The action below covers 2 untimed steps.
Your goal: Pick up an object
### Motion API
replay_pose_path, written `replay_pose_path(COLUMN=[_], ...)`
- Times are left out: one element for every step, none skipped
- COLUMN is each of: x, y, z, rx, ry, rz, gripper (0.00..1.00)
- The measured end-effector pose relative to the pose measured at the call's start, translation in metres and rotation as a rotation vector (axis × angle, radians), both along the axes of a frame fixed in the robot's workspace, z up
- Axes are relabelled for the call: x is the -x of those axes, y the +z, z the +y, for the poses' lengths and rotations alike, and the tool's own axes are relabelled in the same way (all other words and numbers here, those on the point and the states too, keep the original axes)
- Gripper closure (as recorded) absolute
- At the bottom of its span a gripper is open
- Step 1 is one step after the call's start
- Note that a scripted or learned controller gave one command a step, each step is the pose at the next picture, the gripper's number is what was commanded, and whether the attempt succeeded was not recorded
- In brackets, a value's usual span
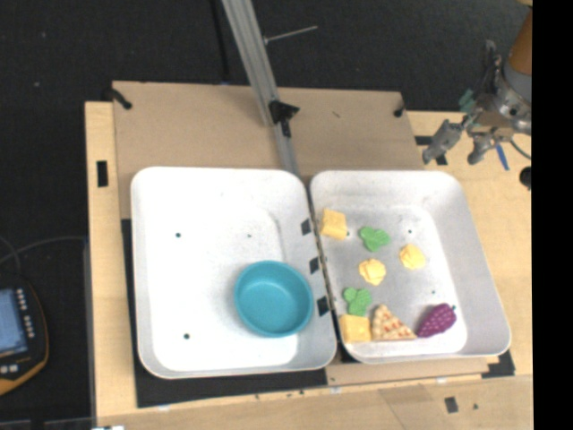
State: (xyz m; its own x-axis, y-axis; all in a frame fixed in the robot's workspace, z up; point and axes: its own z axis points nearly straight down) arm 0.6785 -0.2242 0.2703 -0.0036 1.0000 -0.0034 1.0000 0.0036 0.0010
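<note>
The right bin [466, 209] holds several small toy foods: a yellow cheese block [334, 224], a green piece [374, 237], two yellow lumps [413, 257] [372, 271], another green piece [357, 300], a yellow block [355, 329], a pizza slice [390, 323] and purple grapes [436, 320]. My gripper [455, 153] hangs above the bench beyond the right bin's far right corner, clear of all the objects. Its fingers [436, 148] are spread open with nothing between them.
A blue bowl [273, 297] sits in the left bin [179, 204], near its front right. A grey slanted pole [255, 61] rises behind the gap between the two bins. A handheld pendant [13, 325] lies off the bench at the left.
</note>
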Motion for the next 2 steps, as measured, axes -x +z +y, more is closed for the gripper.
replay_pose_path(x=[0.000, 0.009], y=[0.000, -0.050], z=[0.000, 0.004], rx=[0.000, -0.002], ry=[0.001, -0.003], rz=[0.001, 0.004], gripper=[0.00, 0.00])
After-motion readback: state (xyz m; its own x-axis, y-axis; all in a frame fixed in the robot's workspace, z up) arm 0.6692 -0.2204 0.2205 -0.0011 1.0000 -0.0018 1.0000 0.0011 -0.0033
